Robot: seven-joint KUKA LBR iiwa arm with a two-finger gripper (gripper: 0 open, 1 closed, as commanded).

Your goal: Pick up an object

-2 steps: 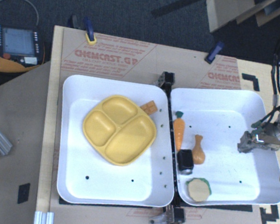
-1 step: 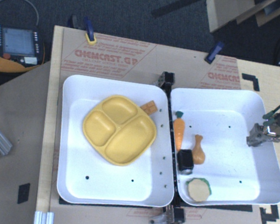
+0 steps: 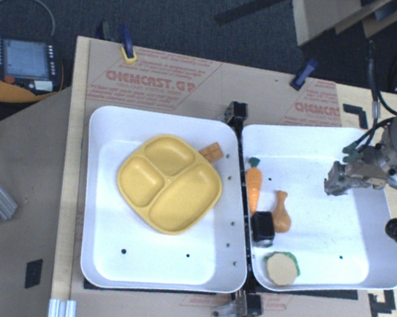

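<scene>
From where I stand, the grey arm's claw (image 3: 337, 178) hangs over the right-hand shallow white bin (image 3: 358, 274), toward its far right side, above bare white floor. Nothing sits between its tips, and from this angle I cannot tell how wide it stands.

The things worth picking lie well apart from it, crowded against that bin's left wall: a small orange toy carrot with a green top (image 3: 253, 186), a brown toy drumstick (image 3: 280, 213) just beside it, a small black block (image 3: 263, 227) near the drumstick's lower end, and a round tan disc with a green edge (image 3: 282, 268) in the near corner. In the left-hand white bin (image 3: 96, 249) rests a yellow divided plastic plate (image 3: 170, 184), with a small brown block (image 3: 211, 151) peeking out at its far edge.

I judge the reach has hardly begun. To do it well, the claw should travel left and settle squarely over one piece; the drumstick looks the best choice, having free floor on its right. It should straddle the narrow shaft crosswise, come straight down, and avoid nudging the black block. The carrot hugs the wall, leaving little room for a tip.
</scene>
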